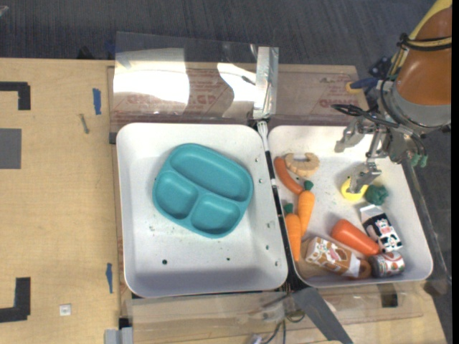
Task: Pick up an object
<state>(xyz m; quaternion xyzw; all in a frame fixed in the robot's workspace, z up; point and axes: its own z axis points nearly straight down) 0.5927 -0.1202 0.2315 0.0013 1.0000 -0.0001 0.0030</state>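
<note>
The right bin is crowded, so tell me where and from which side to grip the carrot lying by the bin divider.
Take the carrot across its thick orange middle, coming straight down from above. It lies roughly lengthwise along the divider, green top up near the bagel-like piece, so the gripper should probably close across its width. A second carrot sits close below, so stay clear of the narrow tip.

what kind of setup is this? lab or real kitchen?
Most likely a robot lab bench for pick tests, not a kitchen: two white bins on a cardboard-covered bench, toy food like plastic carrots, and a teal divided plate, with the arm's tool over them.
</note>
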